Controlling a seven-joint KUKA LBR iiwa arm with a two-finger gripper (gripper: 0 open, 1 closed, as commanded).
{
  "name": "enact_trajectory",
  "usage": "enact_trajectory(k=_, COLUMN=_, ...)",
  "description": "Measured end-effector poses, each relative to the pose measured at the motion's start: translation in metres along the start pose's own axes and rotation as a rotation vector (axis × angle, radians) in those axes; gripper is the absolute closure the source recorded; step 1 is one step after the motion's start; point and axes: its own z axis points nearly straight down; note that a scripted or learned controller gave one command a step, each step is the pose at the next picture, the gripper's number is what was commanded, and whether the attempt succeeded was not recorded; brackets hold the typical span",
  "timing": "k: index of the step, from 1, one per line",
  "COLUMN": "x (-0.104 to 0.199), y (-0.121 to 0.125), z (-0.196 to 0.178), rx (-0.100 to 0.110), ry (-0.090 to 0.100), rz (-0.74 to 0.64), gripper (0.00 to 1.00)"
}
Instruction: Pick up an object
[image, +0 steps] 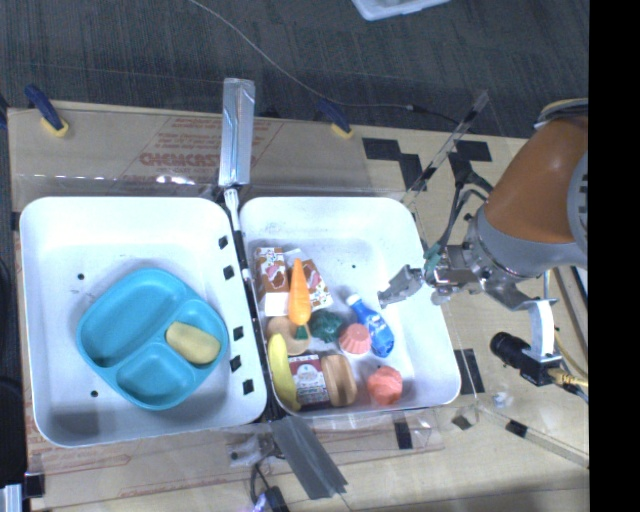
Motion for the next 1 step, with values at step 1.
enact_trajectory(k=1, x=0.0113, y=0.0050, z=0.1432, rx=-0.014, ry=-0.006, rz=-0.081, gripper=0.00)
